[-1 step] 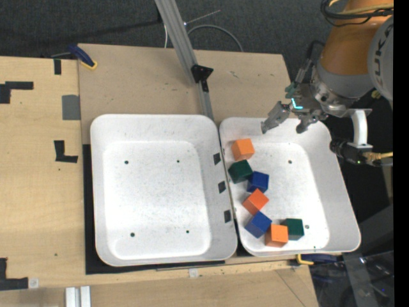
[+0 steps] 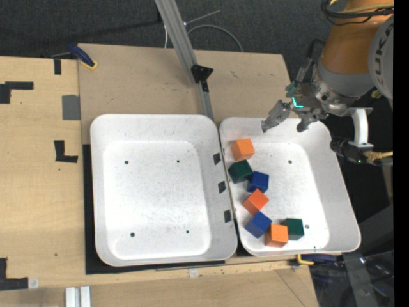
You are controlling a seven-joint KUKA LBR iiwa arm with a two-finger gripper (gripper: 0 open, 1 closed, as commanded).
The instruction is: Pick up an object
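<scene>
Plywood counter (image 2: 147,75) is carrying two white bins side by side on a dark floor. All the blocks are sitting in the right bin (image 2: 319,171): orange block (image 2: 243,148) near the top, a green one (image 2: 240,171) just below, then blue (image 2: 258,181), orange (image 2: 256,201), blue (image 2: 258,224), orange (image 2: 277,234) and green (image 2: 294,228) running down toward the front edge. Left bin (image 2: 153,133) is sitting right beside it. The pincer (image 2: 289,121) is hovering over the right bin's back rim, fingers spread apart and gripping nothing, well apart from the blocks.
</scene>
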